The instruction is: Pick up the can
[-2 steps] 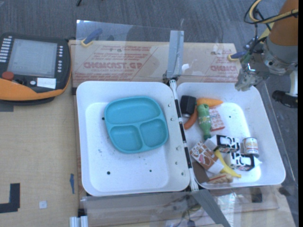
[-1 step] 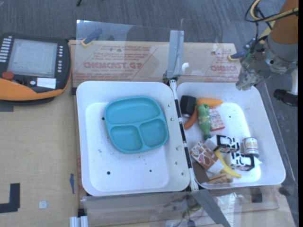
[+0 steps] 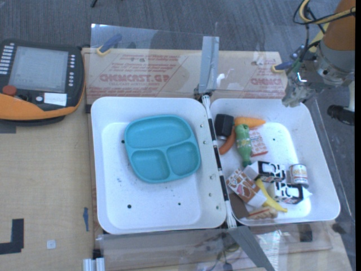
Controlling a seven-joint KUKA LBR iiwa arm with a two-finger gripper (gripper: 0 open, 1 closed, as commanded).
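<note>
The can (image 3: 298, 174) is small and silver with a dark label. It lies in the right bin (image 3: 321, 151), toward its right side, next to a black-and-white patterned object (image 3: 279, 180). My gripper (image 3: 294, 95) hangs at the bin's far right corner, well above and beyond the can, with nothing seen between its fingers. The arm with its orange band comes in from the upper right.
The right bin also holds a green bottle (image 3: 243, 143), a carrot (image 3: 249, 121), a black block (image 3: 223, 125), a banana (image 3: 268, 196) and small cartons (image 3: 243, 184). A teal divided plate (image 3: 162, 148) rests in the left bin (image 3: 107, 168). A teach pendant (image 3: 39, 81) lies at the left.
</note>
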